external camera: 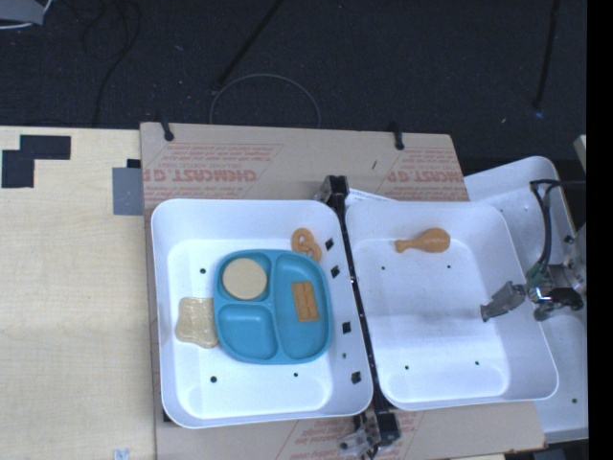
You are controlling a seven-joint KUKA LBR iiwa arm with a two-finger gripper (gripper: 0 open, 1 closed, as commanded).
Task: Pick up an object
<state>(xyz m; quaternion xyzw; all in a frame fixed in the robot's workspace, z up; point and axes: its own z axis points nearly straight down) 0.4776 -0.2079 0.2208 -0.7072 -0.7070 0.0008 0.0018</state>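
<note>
Drumstick (pixel 424 242) lies at the right bin's (pixel 450 391) far side, well apart from the gripper (pixel 506 301) near the right wall. Whether its fingers are spread cannot be told; it should centre over the drumstick before descending.

You've got a blue three-compartment plastic tray (pixel 273 338) in the shallow white left bin (pixel 182 391), tan toy drumstick (pixel 424 242) beside.
</note>
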